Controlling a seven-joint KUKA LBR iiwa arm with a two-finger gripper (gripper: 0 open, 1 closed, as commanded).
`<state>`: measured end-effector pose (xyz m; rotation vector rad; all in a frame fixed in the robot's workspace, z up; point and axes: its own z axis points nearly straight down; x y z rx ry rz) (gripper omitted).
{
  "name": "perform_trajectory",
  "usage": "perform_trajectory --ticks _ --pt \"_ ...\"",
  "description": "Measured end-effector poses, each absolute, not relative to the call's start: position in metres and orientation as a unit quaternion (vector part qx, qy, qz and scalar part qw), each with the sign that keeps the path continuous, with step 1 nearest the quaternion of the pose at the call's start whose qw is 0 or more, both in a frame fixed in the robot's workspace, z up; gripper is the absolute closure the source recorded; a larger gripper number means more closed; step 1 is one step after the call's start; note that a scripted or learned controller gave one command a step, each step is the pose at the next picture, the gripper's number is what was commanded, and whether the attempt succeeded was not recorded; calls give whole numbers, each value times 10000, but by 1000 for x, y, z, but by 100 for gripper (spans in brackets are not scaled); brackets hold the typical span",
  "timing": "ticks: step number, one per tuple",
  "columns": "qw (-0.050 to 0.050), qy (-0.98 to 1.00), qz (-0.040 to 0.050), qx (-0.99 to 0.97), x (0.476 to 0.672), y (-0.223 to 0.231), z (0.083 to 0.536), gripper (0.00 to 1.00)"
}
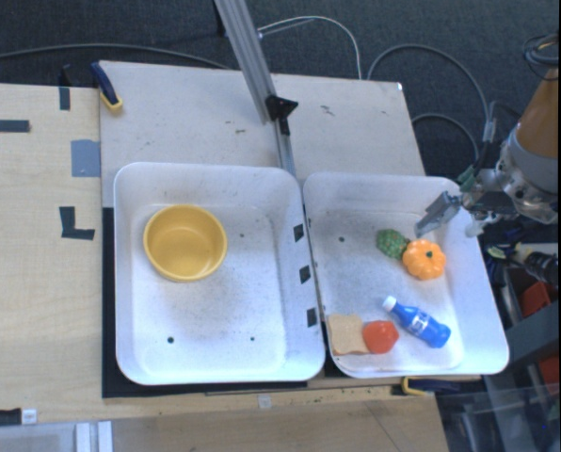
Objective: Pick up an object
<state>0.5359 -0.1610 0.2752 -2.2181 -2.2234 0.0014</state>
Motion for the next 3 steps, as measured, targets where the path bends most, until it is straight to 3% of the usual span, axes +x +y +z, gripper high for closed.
perform_trajectory --ticks 1,3 --pt "4 -7079 4 -7063 536 -161 275 0" --pt "22 -7074 20 -7068 535 -169 171 0"
